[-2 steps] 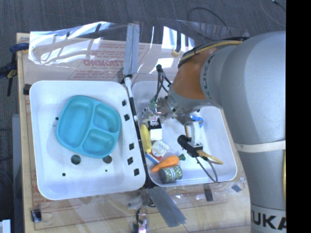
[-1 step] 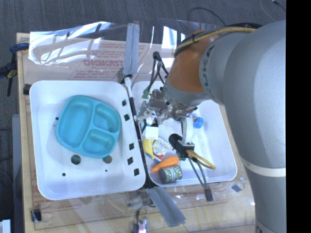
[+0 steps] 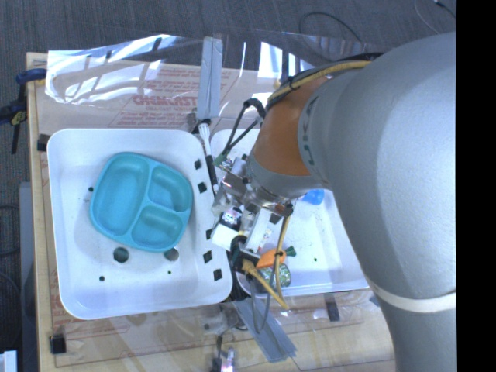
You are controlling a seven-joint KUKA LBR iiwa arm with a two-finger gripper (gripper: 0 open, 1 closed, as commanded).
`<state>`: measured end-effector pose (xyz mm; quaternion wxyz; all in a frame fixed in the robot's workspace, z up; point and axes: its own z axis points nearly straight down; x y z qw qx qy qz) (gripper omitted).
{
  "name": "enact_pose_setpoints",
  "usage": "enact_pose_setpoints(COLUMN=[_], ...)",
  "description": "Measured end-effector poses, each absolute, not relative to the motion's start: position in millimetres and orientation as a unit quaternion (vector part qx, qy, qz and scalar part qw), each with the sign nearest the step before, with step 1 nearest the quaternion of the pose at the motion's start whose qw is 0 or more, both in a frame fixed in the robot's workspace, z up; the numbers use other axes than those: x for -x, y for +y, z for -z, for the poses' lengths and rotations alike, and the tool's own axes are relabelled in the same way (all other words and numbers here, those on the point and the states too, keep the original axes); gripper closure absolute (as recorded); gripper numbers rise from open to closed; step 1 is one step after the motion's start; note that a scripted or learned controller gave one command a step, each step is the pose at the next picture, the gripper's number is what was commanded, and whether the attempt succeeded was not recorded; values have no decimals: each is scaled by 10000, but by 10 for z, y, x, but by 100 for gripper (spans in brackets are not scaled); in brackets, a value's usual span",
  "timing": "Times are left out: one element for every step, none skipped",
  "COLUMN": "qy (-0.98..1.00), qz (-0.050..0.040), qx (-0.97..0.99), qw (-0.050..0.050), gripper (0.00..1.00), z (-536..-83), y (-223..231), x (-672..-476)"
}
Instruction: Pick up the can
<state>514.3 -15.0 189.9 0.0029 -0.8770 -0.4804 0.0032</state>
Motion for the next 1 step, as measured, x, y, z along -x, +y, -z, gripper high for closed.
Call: enact_pose_setpoints(qy=[-5961], qz=[-21], qx=[8029], qw=[22], gripper=[100], z=[-1904], y=[-463], x=[-4850])
